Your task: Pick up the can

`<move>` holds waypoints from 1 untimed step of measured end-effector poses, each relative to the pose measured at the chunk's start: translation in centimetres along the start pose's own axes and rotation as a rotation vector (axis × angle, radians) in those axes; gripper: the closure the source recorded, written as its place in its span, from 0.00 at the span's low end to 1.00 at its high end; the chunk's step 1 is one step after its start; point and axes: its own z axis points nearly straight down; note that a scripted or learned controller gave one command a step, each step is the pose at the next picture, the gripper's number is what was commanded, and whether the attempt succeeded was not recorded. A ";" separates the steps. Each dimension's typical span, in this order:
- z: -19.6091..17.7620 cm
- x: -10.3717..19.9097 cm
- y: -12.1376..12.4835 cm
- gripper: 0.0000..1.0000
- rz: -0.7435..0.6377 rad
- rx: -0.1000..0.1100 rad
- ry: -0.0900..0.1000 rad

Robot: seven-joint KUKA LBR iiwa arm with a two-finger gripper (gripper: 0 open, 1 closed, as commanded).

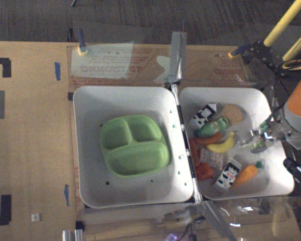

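Bench: tan board, blue tape strip toward its 11 o'clock.

Left bin: green divided plate sits at centre, flat, open side up, two small wells on the 12 o'clock side and one big well on the 6 o'clock side.

Right bin, taken as a clock face:
- Black-and-white carton at 10 o'clock, near the wall shared with the left bin.
- Green toy just below it, touching or nearly so.
- Red pepper at 9 o'clock, lying flat under the green toy.
- Red piece at 8 o'clock by the shared wall.
- Can: the pale, blurry object at 8 o'clock is my best read. It lies between the red pepper and the red piece, just below the banana. The label can't be read, and I can't tell if it is upright or on its side.
- Banana just left of centre, curved.
- Tan round item at 12 o'clock.
- Second carton at 6 o'clock, tilted.
- Carrot at 5 o'clock, just beside the second carton.

Gripper at 3 o'clock, over the bin floor, right of the banana and well apart from the can. Metal glare there, so I can't tell if it is open or closed, and nothing reads as held. Arm with its orange band comes in from the 3 o'clock edge.
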 end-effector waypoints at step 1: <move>-0.9 -0.3 -0.1 1.00 0.003 0.000 -0.005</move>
